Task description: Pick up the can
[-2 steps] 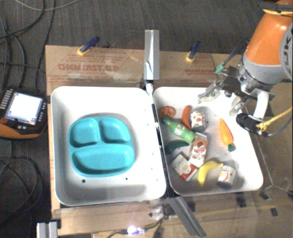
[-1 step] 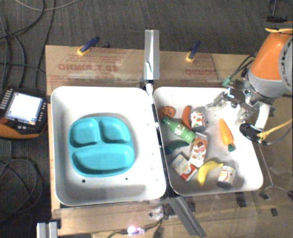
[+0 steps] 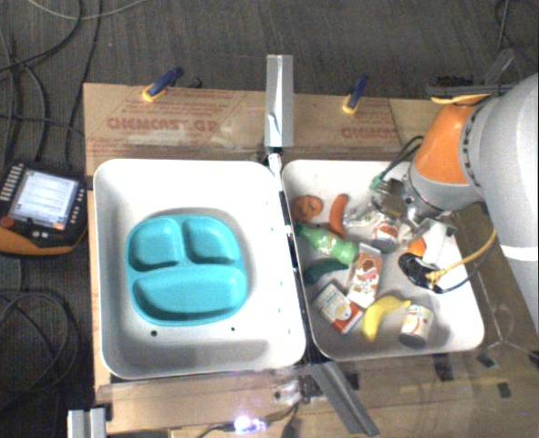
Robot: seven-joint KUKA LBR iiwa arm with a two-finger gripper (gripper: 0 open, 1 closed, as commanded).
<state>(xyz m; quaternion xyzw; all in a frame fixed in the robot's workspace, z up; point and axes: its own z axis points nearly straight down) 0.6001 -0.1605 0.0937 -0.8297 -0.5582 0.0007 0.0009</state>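
The can [image 3: 416, 325] is the nearest thing to the front of the right bin [image 3: 474, 338]. It lies just right of the banana [image 3: 383, 315], close enough that I cannot tell whether they touch. The step in hand, as I judge it, is the approach: the gripper [image 3: 387, 213] hangs well behind the banana, over clutter in the middle of the bin, and is not yet above the can. Whether it is wide or narrow I cannot tell; it is too small and too tangled with what lies under it.

To do this well, the gripper should come forward past the banana and drop on the can's right half, the side away from the banana, so the fruit is not nudged or caught as well. The bin's front corner is near, so the descent wants to be straight down, closing across the can's round body, not along its length.

Left of the banana lies a small carton [image 3: 338, 307], and just behind the banana a second carton [image 3: 365, 277]. Neither crowds the can. Further back and left of the banana are a dark cucumber [image 3: 322, 269], a green bottle [image 3: 328, 244] and, furthest, a carrot [image 3: 339, 212].

The can is small and short, lying on its side and tilted. Its body is pale with a reddish label, and one round end faces the front. Being round, it may roll if pushed off centre.
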